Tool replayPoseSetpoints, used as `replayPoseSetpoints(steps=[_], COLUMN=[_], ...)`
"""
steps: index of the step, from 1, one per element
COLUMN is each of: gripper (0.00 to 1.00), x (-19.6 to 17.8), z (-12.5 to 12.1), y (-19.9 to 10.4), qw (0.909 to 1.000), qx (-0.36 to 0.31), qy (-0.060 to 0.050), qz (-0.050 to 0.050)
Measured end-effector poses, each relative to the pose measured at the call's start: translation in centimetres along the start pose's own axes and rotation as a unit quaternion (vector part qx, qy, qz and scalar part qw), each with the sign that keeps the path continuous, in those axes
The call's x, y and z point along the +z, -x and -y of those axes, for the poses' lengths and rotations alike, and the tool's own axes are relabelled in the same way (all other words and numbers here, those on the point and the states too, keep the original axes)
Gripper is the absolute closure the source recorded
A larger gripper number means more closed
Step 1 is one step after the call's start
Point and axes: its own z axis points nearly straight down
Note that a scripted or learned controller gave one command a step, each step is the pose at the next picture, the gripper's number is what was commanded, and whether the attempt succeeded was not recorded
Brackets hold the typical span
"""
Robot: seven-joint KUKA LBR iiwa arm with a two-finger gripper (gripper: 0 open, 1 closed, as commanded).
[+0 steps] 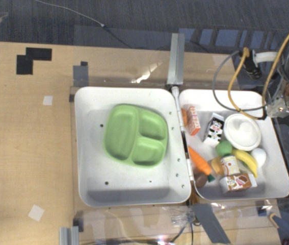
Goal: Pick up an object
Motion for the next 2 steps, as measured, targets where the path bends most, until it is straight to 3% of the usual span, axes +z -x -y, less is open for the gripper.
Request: replayPoseSetpoints(steps=[1, 2], gripper=[1.00, 1.00], x=[-3.7, -4.4], z=[1.1, 1.4], y=[-4.2, -6.0], qw=[1.0000, 1.0000], qx=[-0.002, -0.001], qy=[0.000, 0.000], qz=[-0.003, -0.002])
